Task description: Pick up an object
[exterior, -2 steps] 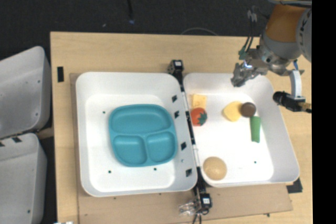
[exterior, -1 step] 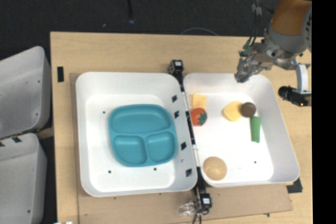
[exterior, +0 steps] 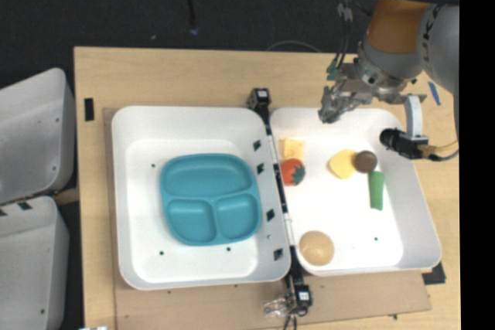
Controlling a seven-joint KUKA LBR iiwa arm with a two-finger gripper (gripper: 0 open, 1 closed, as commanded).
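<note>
My gripper [exterior: 331,110] hangs over the back edge of the right bin [exterior: 402,243], with nothing visible in it. Below it in that bin lie a yellow cheese-like wedge [exterior: 292,147], a red tomato-like piece [exterior: 291,171], a yellow lumpy piece [exterior: 341,165] touching a brown round piece [exterior: 365,161], a green stick [exterior: 376,190] and a tan round bun [exterior: 316,247] near the front left corner. The gripper stands apart from all of them, nearest the yellow wedge.
The left bin [exterior: 139,135] holds a teal compartment tray [exterior: 209,198]. A black clamp [exterior: 258,97] sits at the back where the bins meet, and a black fitting [exterior: 398,141] with a cable sits on the right bin's far right wall.
</note>
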